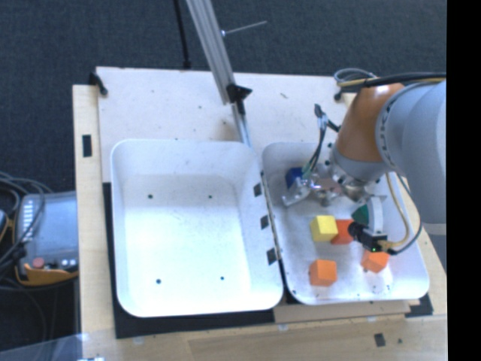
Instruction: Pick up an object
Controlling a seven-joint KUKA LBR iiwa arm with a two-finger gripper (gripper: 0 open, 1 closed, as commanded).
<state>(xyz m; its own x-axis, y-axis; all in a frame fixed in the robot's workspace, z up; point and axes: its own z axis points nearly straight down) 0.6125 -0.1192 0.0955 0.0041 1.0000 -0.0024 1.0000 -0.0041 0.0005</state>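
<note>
The right bin (301, 295) holds several small blocks. A yellow cube (325, 227) lies near its middle, with a red-orange piece (344, 233) touching its right side. One orange block (323, 271) sits toward the front and another orange block (375, 261) lies at the right. A green piece (361, 214) shows partly beneath the wrist. A blue object (293, 177) rests near the bin's left wall. My gripper (302, 193) is low in the right bin, just below and right of the blue object and up-left of the yellow cube. I see nothing held in it.
The left bin (120, 201) stands beside the right one, sharing a middle edge. A slanted metal pole (214, 43) rises behind the bins. Cables (398, 232) loop off the wrist over the right bin's right side.
</note>
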